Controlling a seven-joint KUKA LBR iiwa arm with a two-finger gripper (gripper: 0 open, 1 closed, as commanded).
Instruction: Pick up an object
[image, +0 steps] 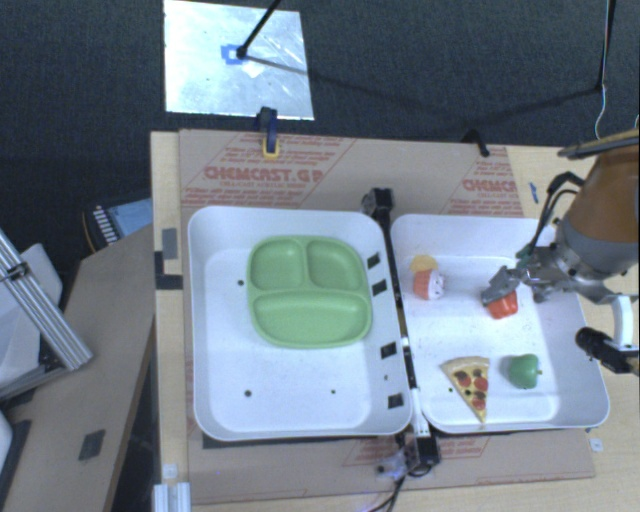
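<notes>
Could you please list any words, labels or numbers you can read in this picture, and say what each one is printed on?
"CHEMCAST GP", red print on the brown sheet under the bins, behind the left bin.
A second red print of the same kind on the sheet behind the right bin, at a slant: too blurred to read.

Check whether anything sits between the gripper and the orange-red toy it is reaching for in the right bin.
Nothing visible does. The gripper is right at the orange-red toy, its tip overlapping the toy's top edge. The pizza slice, green pepper and small red-and-white toy lie apart from it in the right bin.
</notes>
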